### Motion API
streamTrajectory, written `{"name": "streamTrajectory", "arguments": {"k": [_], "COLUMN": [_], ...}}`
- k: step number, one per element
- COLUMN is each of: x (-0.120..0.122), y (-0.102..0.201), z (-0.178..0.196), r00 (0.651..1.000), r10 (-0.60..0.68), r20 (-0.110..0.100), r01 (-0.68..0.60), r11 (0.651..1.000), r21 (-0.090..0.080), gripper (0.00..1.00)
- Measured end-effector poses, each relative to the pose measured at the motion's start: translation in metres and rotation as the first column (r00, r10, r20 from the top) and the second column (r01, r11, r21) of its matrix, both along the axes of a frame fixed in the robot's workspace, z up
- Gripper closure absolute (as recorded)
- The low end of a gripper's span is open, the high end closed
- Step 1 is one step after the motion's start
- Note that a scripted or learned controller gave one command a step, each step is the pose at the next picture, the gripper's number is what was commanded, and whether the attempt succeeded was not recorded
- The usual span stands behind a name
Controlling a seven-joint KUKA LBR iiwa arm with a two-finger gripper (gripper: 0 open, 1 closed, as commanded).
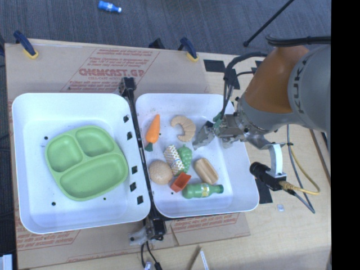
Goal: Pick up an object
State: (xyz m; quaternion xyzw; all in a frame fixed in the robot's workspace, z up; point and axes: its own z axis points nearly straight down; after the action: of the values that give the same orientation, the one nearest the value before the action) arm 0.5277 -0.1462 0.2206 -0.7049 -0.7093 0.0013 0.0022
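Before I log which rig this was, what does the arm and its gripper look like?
The arm is bulky and rounded, grey with a broad orange band above the wrist. Black cables loop over its top, and a yellow cable trails beside it on the bench. The gripper is small, metallic grey, with dark fittings behind it. I can make out no markings.

Right bin (239,198): toys crowd the left and middle, carrot (152,129) to bottle (202,190). Bare floor along my side. Left bin (25,151): green plate (85,162) fills the middle.
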Motion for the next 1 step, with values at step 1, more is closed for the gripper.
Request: {"name": "streamTrajectory", "arguments": {"k": [1], "x": [0.0189], "y": [0.0364], "z": [-0.1235], "r00": [1.0], "r10": [0.002], "r20": [0.0], "r01": [-0.002], "r11": [1.0], "r21": [-0.001], "gripper": [0.0]}}
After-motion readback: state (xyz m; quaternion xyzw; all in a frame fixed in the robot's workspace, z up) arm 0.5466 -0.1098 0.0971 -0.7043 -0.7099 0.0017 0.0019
